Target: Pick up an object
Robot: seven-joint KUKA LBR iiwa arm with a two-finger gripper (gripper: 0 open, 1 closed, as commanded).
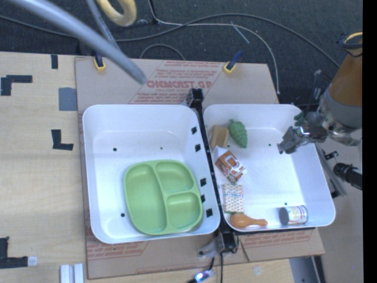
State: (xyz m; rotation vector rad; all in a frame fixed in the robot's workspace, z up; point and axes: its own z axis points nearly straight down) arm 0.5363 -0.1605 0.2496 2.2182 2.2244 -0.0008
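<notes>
Grey gripper (290, 141) over right bin (306, 184) rim, finger state unclear, holds nothing. Descend centred over green obj (238, 132), avoid wall.

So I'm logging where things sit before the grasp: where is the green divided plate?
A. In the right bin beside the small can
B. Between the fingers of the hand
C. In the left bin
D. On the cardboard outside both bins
C. The green divided plate lies flat on the floor of the left bin, across the divider from the right bin, near whose far edge the hand sits.
</notes>
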